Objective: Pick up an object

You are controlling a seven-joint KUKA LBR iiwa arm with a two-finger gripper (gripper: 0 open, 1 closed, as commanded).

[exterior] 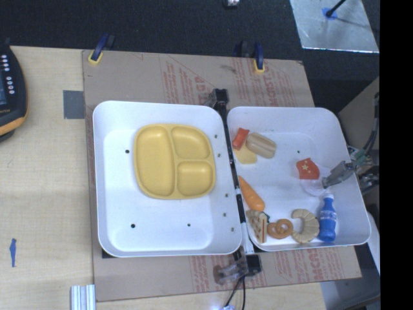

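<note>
Blue bottle (pixel 328 219): lies at the near right of the right bin (pixel 335 123), beside the pretzel (pixel 281 228); clear of my reach.
Red toy (pixel 308 168): closest to my gripper (pixel 334 177), so my likeliest pick; I should centre over it and descend straight.
Gripper: low at the bin's right rim, tips toward the red toy; whether spread or pinched, I cannot tell.
Arm: enters from the right, mostly out of frame.

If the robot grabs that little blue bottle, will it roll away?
The blue bottle lies on its side by the right bin's rim, and looks round, so a nudge would probably roll it. It looks like smooth toy plastic, likely light and slippery.
</note>
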